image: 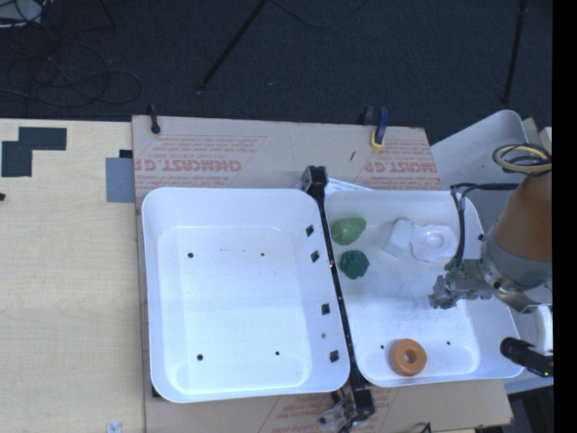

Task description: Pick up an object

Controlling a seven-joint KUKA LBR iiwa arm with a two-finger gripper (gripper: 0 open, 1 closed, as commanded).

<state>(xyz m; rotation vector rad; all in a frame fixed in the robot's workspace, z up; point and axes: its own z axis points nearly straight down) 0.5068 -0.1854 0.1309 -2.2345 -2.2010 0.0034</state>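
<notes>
The end effector [442, 293] is seen over the right bin [469, 359]; whether it is wide or narrow cannot be told. An orange ring [408, 356] (lying flat) is found nearer the bin's front edge.

A: The light is even and fairly bright on the two shallow white plastic bins [234, 242]; their floors look almost washed out, with soft grey shading along the walls.

B: Shadows are faint. The far floor beyond the pale wooden bench [63, 287] is dim, nearly black, cables barely readable.

A: The whole picture is soft and grainy. The clear plastic object [416, 239] melts into the right bin's white floor.
</notes>
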